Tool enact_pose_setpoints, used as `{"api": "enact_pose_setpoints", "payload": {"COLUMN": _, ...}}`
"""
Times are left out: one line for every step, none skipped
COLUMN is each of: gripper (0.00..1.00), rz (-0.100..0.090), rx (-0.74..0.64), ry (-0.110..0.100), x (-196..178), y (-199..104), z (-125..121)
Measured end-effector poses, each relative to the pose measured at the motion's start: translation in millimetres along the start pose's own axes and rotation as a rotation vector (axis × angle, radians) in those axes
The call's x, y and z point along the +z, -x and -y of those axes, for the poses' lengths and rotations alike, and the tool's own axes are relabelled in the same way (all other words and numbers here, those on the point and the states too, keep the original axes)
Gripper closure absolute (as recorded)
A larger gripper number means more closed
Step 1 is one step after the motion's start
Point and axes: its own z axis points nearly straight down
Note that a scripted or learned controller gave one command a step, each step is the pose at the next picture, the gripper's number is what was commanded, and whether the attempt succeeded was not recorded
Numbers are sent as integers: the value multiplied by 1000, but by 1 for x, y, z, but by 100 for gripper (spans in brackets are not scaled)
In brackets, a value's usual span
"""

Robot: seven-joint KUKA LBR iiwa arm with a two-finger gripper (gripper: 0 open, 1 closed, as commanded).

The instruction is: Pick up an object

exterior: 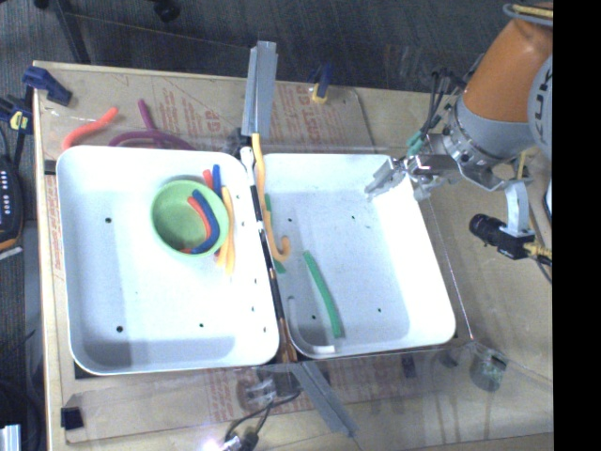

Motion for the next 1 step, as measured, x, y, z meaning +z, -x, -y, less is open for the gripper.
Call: {"api": "enact_pose_setpoints", "payload": {"gripper": 0, "rz": 1, "rx": -202, "ry": -2, "x": 124, "y": -47, "z": 48}}
